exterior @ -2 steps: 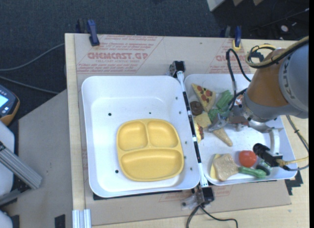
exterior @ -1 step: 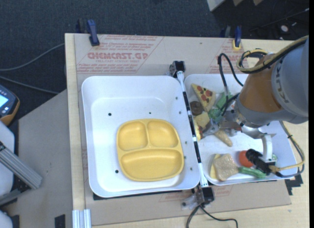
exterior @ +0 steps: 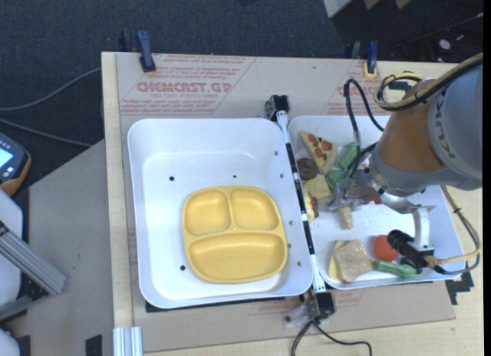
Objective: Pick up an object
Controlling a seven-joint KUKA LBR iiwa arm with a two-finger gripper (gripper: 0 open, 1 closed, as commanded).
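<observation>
Yellow block (exterior: 316, 187), the toy piece lying closest to the gripper (exterior: 351, 193), looks like the likeliest target. It sits just left of the gripper, close against the left wall of the right bin (exterior: 326, 230).

It is probably a hollow plastic toy, so light, stiff and rather slick, and in no danger of breaking under a firm squeeze. Its chunky shape suggests a grasp across the short sides, low and near the middle. A pinch on a corner could squirt it out sideways. The bin wall close beside it leaves little room on that side, so a grip along the wall rather than across it seems safer.

Whether the gripper is open or closed cannot be told from this angle. Its metal parts blur into the clutter beneath, and nothing is plainly held in it.

A brown round piece (exterior: 306, 168) lies up and to the left of the gripper, and a pizza slice (exterior: 317, 146) lies further up beyond it. A green piece (exterior: 345, 159) is just above the gripper, and may touch it. A small tan piece (exterior: 347, 218) lies just below. Further below are a bread slice (exterior: 351, 260), a red tomato (exterior: 385, 247) and a green bean (exterior: 395, 268), all well clear of the block.

Well to the left of the gripper, in the left bin (exterior: 142, 143), rests a yellow divided plate (exterior: 234, 233).
</observation>
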